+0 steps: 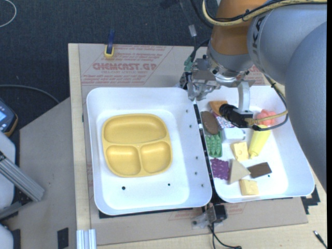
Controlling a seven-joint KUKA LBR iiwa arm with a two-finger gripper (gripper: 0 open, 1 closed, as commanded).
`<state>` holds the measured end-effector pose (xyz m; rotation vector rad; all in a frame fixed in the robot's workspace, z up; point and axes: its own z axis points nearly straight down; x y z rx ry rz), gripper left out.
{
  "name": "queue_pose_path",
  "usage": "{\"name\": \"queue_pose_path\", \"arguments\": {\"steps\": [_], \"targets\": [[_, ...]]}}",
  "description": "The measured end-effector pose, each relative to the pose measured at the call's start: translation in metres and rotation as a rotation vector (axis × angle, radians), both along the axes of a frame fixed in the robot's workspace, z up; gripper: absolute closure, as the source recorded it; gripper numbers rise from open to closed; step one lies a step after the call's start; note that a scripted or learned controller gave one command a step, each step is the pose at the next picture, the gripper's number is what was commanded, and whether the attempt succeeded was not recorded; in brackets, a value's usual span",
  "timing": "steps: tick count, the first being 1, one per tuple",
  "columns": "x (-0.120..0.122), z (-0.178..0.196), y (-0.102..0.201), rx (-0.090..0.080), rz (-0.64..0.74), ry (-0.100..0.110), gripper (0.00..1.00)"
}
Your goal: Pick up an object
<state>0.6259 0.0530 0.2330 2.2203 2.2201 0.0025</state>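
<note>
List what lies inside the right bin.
The right bin holds a brown oval, green block, purple piece, yellow bottle, yellow cube, tan wedge and brown bar, among other pieces. The arm covers its upper right part; anything there is hidden.

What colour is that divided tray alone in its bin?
The divided tray is mustard yellow, clearest in the camera view.

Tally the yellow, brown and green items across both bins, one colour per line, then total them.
Yellow items: 4
Brown items: 2
Green items: 1
Total: 7
</note>
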Motion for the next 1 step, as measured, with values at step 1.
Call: {"name": "queue_pose_path", "arguments": {"steps": [1], "targets": [[0.0117, -0.0172, 0.007, -0.001, 0.002, 0.001, 1.0]]}}
